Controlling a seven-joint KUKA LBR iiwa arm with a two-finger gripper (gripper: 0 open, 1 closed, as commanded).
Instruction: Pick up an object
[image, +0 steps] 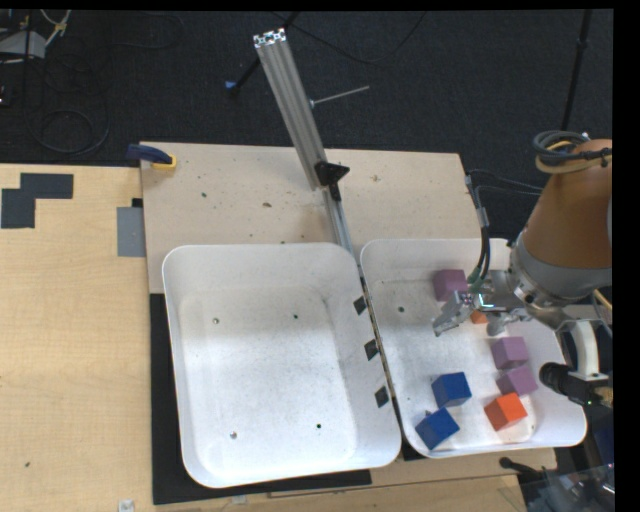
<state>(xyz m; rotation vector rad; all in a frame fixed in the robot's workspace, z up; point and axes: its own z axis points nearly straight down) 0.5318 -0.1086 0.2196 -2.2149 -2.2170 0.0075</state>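
The grey two-finger gripper (470, 312) hangs low over the shallow white right bin (400, 262); I cannot tell how its tool is set. A small purple block (449, 283) sits just at its 11 o'clock. At 5 o'clock lie two more purple blocks (511, 352), an orange block (506, 410) and two blue blocks (451, 388). The shallow white left bin (190, 300) lies at 9 o'clock.

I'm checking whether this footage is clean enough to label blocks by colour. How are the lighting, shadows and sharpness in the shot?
Camera view: lighting is even and soft, with the left bin near overexposed, its floor almost featureless; faint short shadows under the blue blocks; purple blocks look washed out; the gripper area is slightly soft, small parts hard to resolve; the dark floor at top loses detail.
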